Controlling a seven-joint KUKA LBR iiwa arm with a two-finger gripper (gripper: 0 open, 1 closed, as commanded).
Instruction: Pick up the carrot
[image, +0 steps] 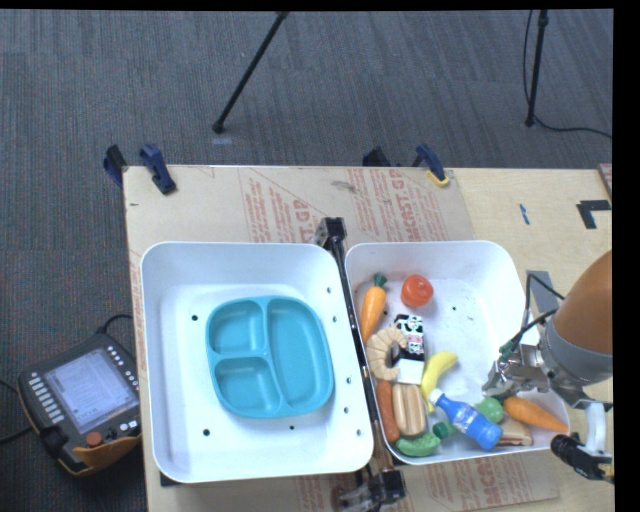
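An orange carrot (371, 306) with a green top lies along the left wall of the right bin (495, 262), tip pointing toward the front. A second orange carrot-like piece (536, 413) with a green end (490, 408) lies at the bin's front right corner. My gripper (514, 378) hangs low over that corner, just above and behind this second piece and far right of the first carrot. Nothing is visibly held. The arm's orange band (603, 298) shows at the right edge.
The right bin also holds a red tomato (417, 291), a cow-print carton (408, 336), a banana (436, 371), a blue bottle (468, 421), a ring pastry (382, 352), a bun (407, 408) and a green pickle (422, 444). A blue divided plate (270, 357) sits in the left bin (165, 300).
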